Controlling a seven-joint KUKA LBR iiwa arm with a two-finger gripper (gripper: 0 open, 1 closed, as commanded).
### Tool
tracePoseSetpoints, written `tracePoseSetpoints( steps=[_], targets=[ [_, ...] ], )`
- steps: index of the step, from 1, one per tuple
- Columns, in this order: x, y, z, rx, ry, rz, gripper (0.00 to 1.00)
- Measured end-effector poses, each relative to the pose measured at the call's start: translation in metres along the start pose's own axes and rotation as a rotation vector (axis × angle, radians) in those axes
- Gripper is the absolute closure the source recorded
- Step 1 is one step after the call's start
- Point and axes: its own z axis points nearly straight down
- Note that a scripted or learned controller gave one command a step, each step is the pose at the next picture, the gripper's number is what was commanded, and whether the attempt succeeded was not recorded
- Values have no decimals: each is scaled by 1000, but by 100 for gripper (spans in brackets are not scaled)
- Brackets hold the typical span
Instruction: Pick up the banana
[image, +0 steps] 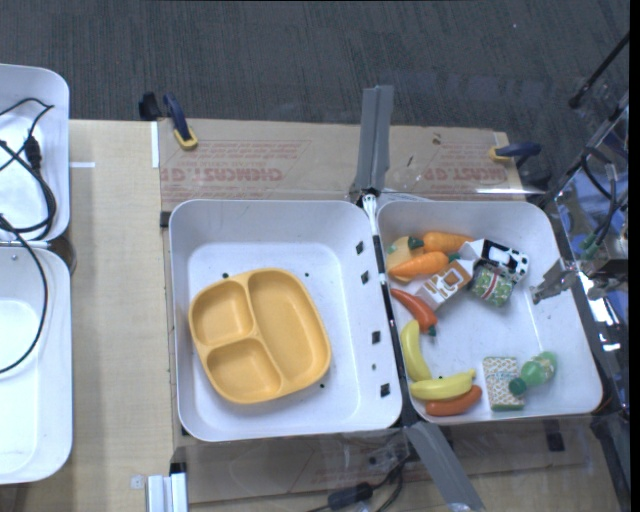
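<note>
Two yellow bananas lie in the right bin. One banana runs lengthwise against the bin's left wall. The other banana lies crosswise at the front, resting on an orange-red sausage. My gripper hangs at the bin's right wall, well to the right of both bananas and apart from them. Nothing is seen in it.
The right bin also holds two carrots, a red chili, a small carton, a green pouch, a black-and-white toy, a cracker block and a green bottle. A yellow divided plate lies in the left bin.
</note>
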Motion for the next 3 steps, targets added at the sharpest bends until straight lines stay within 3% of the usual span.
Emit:
tracePoseSetpoints(
  steps=[1,2,3],
  targets=[
    [47,-14,147,0,1,135,0],
    [46,-14,147,0,1,135,0],
    [78,-31,155,-1,1,-384,0]
  ],
)
